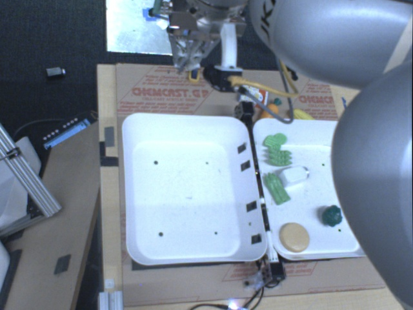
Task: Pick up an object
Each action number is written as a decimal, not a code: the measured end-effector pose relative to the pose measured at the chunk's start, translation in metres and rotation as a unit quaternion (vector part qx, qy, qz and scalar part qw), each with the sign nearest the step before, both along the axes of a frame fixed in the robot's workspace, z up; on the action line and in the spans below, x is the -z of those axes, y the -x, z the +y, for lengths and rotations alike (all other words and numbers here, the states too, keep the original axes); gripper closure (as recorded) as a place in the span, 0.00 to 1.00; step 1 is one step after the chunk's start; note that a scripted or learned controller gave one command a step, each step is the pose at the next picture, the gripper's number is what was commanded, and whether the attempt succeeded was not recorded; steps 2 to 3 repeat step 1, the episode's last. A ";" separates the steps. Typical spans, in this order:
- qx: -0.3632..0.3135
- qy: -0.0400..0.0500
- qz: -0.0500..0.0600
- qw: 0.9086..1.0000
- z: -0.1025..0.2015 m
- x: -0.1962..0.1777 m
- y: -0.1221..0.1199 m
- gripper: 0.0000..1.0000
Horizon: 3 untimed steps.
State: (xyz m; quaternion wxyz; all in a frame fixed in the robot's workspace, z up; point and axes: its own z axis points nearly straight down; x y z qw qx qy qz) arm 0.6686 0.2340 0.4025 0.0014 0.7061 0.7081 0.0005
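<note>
**Objects sit in the right bin while the arm hangs over the worktop's far edge**

Objects for picking all lie in the right bin [322, 254]. A green ridged block [277, 150] lies near the far left corner of that bin, close to the divider. Just nearer the camera sits a pale, see-through piece [295, 174], and touching or almost touching its left side is a second green block [277, 189], tilted and lying close against the wall the two bins share. A tan round disc [295, 237] rests near the front edge of the right bin, and a dark green lump [332, 216] lies to its right, partly beside the arm's grey body [335, 31], which covers that bin's right part.

The left bin [187, 186] shows a bare white floor with a few small dark dots, its rim rounded at every corner. Black clips [251, 205] run down the seam between the bins.

The jaws [187, 60] hang beyond the far rim of the left bin, over the brown cardboard sheet [161, 92] with red print, well apart from every object. I cannot tell how far they are spread; nothing is seen between them. A yellow cable [271, 89] loops from the wrist toward the far corner of the right bin.

Left of the bins the worktop [71, 192] is open board, with an aluminium rail [26, 179] at the edge.
</note>
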 end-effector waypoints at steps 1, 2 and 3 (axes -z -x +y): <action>0.000 0.000 0.000 1.000 0.000 -0.003 0.000 1.00; 0.000 0.000 0.000 1.000 0.000 -0.003 0.000 1.00; 0.000 0.000 0.000 1.000 0.000 -0.003 0.000 1.00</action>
